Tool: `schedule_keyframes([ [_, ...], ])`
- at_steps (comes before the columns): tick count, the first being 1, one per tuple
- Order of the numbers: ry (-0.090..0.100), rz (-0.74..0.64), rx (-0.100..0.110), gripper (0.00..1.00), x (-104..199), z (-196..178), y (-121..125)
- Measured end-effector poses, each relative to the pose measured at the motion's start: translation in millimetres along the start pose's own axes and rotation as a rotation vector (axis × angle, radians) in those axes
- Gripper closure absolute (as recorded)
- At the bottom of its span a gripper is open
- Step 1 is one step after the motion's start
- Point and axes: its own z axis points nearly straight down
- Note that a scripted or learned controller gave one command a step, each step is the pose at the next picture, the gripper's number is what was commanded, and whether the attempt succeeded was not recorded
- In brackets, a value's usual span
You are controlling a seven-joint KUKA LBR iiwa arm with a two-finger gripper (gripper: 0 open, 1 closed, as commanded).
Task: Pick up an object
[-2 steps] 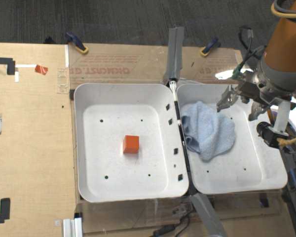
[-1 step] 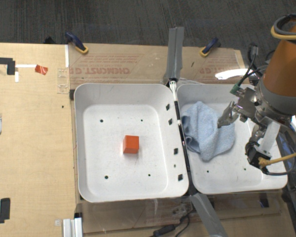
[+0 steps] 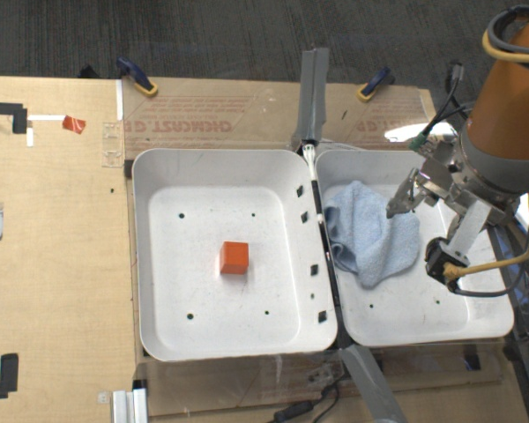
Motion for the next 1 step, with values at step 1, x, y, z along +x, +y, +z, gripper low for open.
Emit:
schedule_keyframes([
  [1,0.0,0.104,0.001,0.0,13.8,40.2,-10.2],
])
